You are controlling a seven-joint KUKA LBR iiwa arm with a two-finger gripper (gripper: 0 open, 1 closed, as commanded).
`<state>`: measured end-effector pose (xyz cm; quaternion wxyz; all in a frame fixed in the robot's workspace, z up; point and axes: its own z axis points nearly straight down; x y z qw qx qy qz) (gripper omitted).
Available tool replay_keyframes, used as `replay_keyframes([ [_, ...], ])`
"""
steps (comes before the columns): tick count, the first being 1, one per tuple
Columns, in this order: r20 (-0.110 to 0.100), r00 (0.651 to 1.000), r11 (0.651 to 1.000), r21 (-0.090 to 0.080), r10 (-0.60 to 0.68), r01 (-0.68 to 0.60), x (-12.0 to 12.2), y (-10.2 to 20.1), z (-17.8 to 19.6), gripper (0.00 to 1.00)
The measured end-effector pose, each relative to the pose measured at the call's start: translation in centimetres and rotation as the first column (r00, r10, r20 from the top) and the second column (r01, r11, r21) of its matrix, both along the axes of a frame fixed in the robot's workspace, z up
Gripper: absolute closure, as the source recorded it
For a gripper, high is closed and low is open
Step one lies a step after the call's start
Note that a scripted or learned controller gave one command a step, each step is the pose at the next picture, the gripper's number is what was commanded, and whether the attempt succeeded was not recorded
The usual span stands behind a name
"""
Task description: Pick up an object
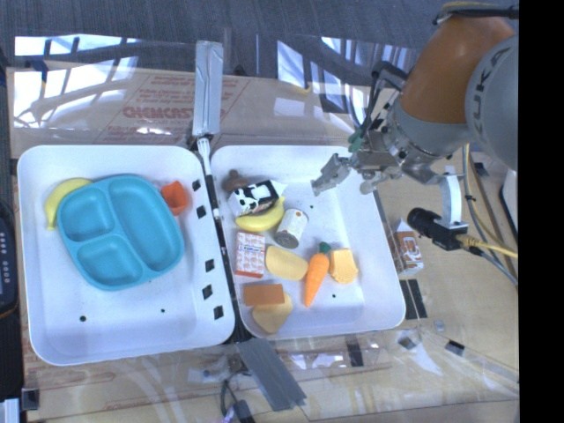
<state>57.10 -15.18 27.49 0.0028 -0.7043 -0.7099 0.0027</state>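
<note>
Cannot tell, for the pincer [328,178], whether apart or together from this slant; see no object clamped in it. Hovers over bare floor toward 1 o'clock of the right bin [374,227], apart from every candidate. Nearest pick, at its 7 o'clock: a small can [291,227] lying on its side, right against a banana [260,219], with a black-and-white toy [254,196] pressed on that banana's 12 o'clock side.

Likely to go wrong through crowding. Closing on the can could nudge the banana or roll the can off toward 5 o'clock. Lower, at 6 o'clock: a carrot [315,276] wedged between a pale yellow piece [285,263] and a yellow chunk [344,266]. Could catch two at once there, or squeeze one out sideways. Probably too flat for a firm bite: the orange card [250,254] and the brown block [269,294]. Would close on air if dropped straight down from here.

Well apart, in the left bin [53,315]: a blue divided plate [119,232], a second banana [60,196] at its 10 o'clock, an orange block [176,197] at its 2 o'clock.
</note>
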Motion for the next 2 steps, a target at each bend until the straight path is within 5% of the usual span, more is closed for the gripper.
replay_keyframes([
  [1,0.001,1.0,1.0,0.002,0.017,-0.017,-1.6,1.3,0.9,0.0],
  [2,-0.006,0.981,0.981,-0.001,-0.195,0.195,-4.5,2.6,-11.2,0.0],
])
